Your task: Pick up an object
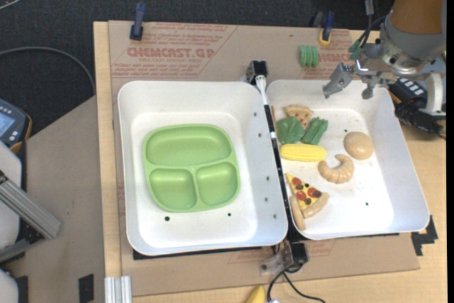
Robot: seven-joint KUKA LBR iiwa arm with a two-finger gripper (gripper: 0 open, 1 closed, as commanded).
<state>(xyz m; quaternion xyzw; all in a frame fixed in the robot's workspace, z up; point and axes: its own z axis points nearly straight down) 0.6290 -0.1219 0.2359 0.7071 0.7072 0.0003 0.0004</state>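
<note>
Jaws (pixel 352 78) hang spread and empty at the right bin's (pixel 408 174) upper rim, above the toy foods clustered mid-bin, so a descent here could strike the rim and miss the bread roll (pixel 359 145).

1. The worktop (pixel 64 174) is pale wood, with a big brown cardboard sheet (pixel 213 46) lying flat on it
2. Two white bins, left bin (pixel 131 152) and right bin (pixel 404 181), sit side by side on the cardboard
3. A small green thing (pixel 308 56) lies on the cardboard, near the right bin
</note>
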